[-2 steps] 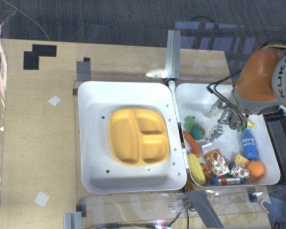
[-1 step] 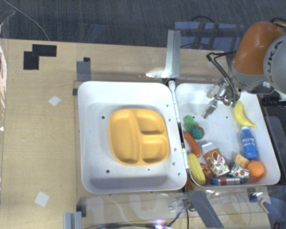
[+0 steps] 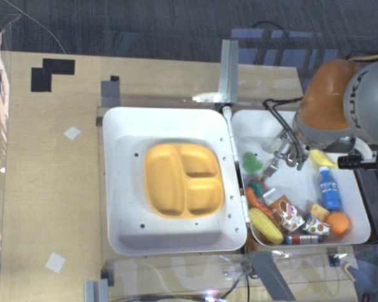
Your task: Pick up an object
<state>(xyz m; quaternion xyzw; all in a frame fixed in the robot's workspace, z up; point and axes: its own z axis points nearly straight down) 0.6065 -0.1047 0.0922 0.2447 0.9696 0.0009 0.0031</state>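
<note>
We see the arm [image 3: 340, 99] reaching in over the right bin [image 3: 359, 231], its tool [image 3: 276, 162] hanging low above the bin floor with the two thin fingers spread narrowly apart and nothing between them. Just to the tool's left, toward the wall shared by the two bins, lies a small green toy [image 3: 252, 163], near the fingertips but apart from them. Below the tool, toward the bin's near edge, we find an orange carrot-like piece [image 3: 254, 197], then a yellow corn cob [image 3: 265, 225] lying along the bin's left corner, and beside it a printed snack carton [image 3: 287, 214] tilted on its side. To the tool's right sits a yellow banana-shaped toy [image 3: 321, 158], and under it a blue bottle [image 3: 329, 190] lying flat, with an orange ball [image 3: 339, 223] further down near the corner (a few small items crowd between the carton and the ball, too jumbled for us to name). Well to the tool's left, the left bin [image 3: 123, 231] holds a yellow divided tray [image 3: 183, 180] resting in its middle. Both bins sit on the wooden bench [image 3: 44, 187].
</note>
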